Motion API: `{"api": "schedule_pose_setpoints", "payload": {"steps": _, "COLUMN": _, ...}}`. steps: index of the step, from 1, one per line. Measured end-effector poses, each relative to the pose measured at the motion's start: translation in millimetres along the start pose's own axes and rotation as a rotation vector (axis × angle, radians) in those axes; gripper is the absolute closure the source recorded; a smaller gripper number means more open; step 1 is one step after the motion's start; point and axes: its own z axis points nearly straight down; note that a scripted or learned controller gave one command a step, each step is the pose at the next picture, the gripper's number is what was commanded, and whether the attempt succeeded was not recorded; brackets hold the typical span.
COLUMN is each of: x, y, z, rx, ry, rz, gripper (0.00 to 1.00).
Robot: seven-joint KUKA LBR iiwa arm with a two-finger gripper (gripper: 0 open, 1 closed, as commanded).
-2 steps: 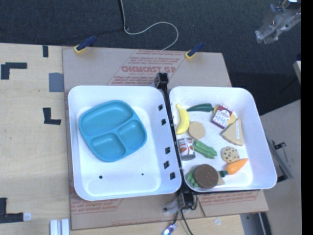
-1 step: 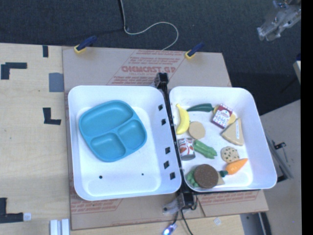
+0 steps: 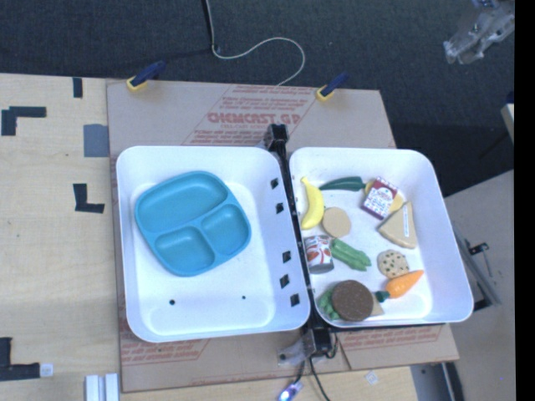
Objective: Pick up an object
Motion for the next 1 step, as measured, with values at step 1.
{"api": "schedule_pose_setpoints", "payload": {"steps": 1, "x": 0.3, "y": 0.3, "z": -10.3, "rx": 0.0, "ry": -0.001, "rz": -0.001, "gripper": 1.0}}
